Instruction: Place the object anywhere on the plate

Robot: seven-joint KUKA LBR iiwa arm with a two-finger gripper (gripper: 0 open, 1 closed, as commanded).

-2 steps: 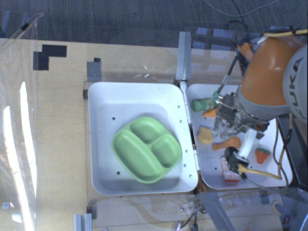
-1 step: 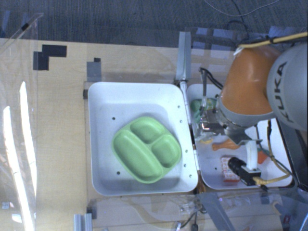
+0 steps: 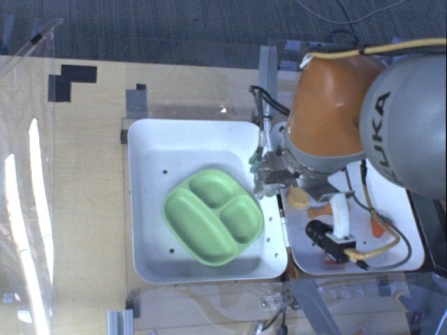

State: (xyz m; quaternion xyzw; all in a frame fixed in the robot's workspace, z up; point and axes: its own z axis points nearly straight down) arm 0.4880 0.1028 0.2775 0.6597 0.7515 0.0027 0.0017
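The grey and orange arm (image 3: 349, 117) fills the upper right, hanging over the right bin (image 3: 408, 253). Its gripper (image 3: 268, 174) sits low at the wall between the two bins, just beside the right edge of the green divided plate (image 3: 213, 216); I cannot tell whether it is wide or narrow. The plate lies in the left bin (image 3: 160, 145). A rounded tan piece (image 3: 298, 198) lies in the right bin, near the gripper, with an orange piece (image 3: 323, 207) just beside it.

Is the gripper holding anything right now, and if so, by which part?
It cannot be told: the gripper hangs at the green plate's right edge, largely hidden under the arm.
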